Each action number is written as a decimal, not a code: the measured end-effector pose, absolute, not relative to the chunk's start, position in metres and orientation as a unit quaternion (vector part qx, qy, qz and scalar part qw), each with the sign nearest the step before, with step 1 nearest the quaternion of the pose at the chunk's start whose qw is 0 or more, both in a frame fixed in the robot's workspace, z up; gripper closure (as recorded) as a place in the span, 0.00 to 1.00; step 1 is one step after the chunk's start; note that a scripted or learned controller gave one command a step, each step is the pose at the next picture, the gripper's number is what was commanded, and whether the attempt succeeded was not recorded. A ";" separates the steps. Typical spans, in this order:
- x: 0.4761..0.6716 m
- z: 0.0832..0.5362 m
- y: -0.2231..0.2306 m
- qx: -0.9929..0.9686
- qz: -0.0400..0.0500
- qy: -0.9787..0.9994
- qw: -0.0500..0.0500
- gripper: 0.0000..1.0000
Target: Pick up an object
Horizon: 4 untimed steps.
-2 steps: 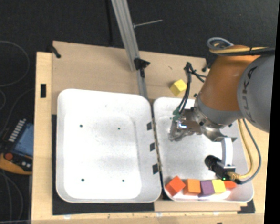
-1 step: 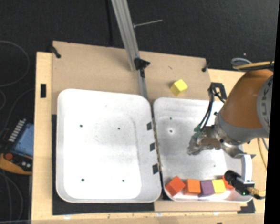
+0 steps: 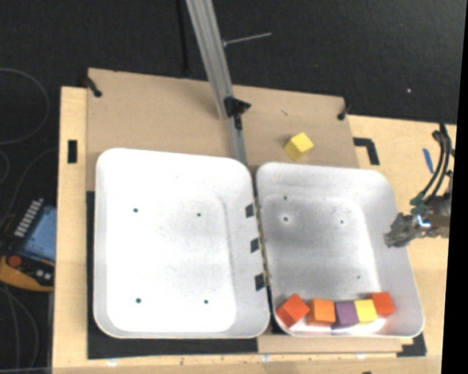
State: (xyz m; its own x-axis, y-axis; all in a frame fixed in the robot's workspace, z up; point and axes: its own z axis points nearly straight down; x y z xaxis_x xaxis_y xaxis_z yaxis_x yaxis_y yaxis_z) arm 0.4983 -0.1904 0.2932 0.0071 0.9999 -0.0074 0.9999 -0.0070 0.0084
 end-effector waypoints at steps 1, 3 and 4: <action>0.499 0.311 -0.101 0.704 0.002 0.711 0.001 1.00; 0.484 0.359 -0.028 0.706 0.001 0.709 0.001 1.00; 0.485 0.359 -0.029 0.705 0.000 0.709 0.001 0.00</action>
